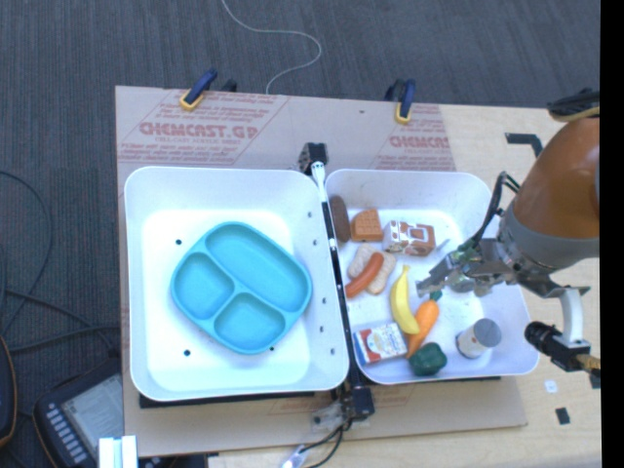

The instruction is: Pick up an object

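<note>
The gripper (436, 279) hangs low over the right bin (475, 187), its dark fingers spread a little apart with nothing between them. Just below the fingertips lies the carrot (425, 320), and just to their left the banana (401, 301). Further left of the jaws sit two sausages (366, 270); above and left of them, a small white carton (409, 235) and a brown cracker (367, 225). Below the jaws are a red-and-white packet (381, 342), a green pepper (427, 360) and a grey can (477, 337). Well to the left, the other bin (139, 261) carries a blue divided plate (241, 286).
</note>
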Robot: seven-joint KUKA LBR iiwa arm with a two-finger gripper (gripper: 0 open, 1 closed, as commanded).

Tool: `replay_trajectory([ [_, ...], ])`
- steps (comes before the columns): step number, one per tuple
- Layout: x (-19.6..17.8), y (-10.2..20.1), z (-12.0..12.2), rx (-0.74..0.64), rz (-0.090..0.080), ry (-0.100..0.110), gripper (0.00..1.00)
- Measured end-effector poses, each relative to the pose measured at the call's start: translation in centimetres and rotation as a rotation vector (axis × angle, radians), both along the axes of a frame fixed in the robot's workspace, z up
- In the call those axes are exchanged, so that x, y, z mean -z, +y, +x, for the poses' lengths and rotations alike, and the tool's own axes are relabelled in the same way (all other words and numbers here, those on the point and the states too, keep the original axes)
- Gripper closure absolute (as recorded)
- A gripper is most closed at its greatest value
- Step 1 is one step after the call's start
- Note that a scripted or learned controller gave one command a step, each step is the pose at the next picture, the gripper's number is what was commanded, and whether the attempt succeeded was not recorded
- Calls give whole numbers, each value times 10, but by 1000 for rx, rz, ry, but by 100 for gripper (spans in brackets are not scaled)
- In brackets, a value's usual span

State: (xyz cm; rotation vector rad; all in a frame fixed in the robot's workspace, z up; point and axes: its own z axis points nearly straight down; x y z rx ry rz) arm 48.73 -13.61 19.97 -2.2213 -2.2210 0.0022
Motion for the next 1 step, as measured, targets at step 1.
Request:
replay_trajectory([
  [1,112,-5,31,0,-1,-8,0],
])
